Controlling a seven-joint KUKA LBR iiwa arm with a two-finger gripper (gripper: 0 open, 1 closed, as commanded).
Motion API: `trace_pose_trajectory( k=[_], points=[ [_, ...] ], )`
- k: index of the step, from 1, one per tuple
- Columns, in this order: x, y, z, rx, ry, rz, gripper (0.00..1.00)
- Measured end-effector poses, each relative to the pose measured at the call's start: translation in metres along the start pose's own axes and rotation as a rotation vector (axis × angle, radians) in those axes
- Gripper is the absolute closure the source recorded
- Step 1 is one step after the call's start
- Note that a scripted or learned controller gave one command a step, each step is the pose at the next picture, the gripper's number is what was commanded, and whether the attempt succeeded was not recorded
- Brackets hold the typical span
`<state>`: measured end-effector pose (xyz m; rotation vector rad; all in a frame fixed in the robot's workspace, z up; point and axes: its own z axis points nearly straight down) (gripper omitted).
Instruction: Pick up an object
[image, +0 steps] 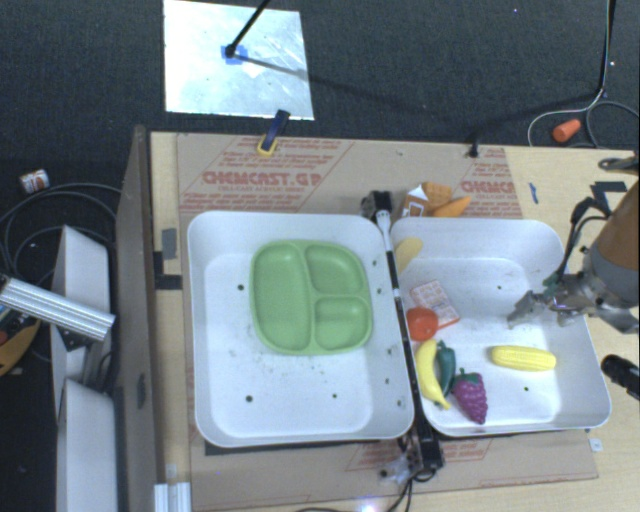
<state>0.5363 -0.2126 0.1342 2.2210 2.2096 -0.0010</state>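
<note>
Camera view: arm cut off at rt edge, fingers (522, 308) blurry, open/closed unclear, above corn (522, 358).

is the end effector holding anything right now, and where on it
Nothing is held. The end effector hangs over the right bin, above and apart from the toy corn.

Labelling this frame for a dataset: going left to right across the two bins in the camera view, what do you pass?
Green divided plate → red toy → banana → purple grapes → yellow corn → pincer.
</note>
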Motion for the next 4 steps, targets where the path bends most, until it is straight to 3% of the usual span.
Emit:
trace_pose_trajectory(
  k=[1, 2, 3, 4],
  points=[
    [0.069, -0.052, -0.028, 0.007, 0.009, -0.011, 0.0],
    [0.121, -0.017, 0.046, -0.012, 0.006, -0.012, 0.0],
    [0.118, -0.022, 0.038, 0.002, 0.006, -0.008, 1.0],
    [0.185, 0.065, -0.058, -0.012, 0.008, -0.019, 1.0]
  ],
)
